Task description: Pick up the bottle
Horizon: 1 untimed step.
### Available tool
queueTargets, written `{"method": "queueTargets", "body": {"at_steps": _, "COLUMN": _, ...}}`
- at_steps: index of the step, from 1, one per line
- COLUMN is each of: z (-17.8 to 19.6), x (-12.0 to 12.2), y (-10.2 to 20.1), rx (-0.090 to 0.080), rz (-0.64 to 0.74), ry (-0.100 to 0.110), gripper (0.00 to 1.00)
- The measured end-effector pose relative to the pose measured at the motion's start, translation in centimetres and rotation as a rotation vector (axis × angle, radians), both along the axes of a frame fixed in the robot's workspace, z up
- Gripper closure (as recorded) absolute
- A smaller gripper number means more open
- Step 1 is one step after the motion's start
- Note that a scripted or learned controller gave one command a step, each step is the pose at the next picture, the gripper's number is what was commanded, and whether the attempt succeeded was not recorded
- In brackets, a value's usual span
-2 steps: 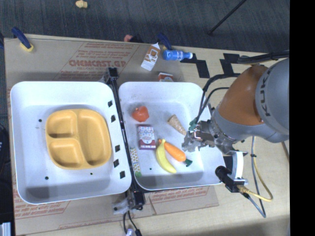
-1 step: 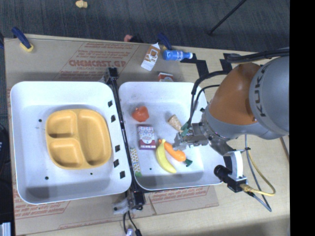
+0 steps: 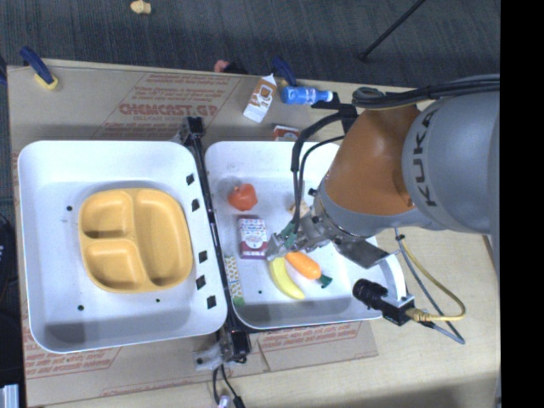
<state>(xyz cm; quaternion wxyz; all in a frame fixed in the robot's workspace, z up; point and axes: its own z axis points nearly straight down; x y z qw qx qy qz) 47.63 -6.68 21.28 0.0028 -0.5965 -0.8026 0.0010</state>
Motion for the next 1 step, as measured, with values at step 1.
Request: {"method": "queueTargets", "body": {"at_steps": 1, "z": -2.15, "x": -0.03, "y": 3.28, "rx": -0.001, "rz": 0.056, "ry": -0.001, "gripper": 1.0}}
